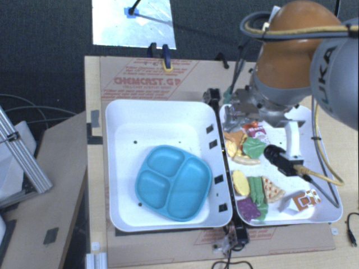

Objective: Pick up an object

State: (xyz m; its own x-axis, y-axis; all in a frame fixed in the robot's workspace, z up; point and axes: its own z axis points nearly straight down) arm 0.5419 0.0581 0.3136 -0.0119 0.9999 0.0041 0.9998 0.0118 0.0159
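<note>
The right bin [328, 203] holds several toy foods. A green piece [253, 148], an orange-yellow piece [233, 142] and a red-and-white piece [256, 129] lie bunched near its far left. Nearer the front are a yellow oval [240, 182], a green pod [256, 188], a pizza slice [273, 190], a purple piece [250, 208] and a small brown-and-white carton [303, 199]. My gripper [234, 115] hangs over the far left corner of this bin, just behind the bunched pieces. The wrist hides its tips, and nothing shows in its grasp.
The left bin [120, 122] carries a blue sectioned plate [173, 181]. A black divider [220, 150] runs between the bins. The arm's orange band [294, 38] looms over the right bin's back. A foil sheet [133, 14] lies beyond the bench.
</note>
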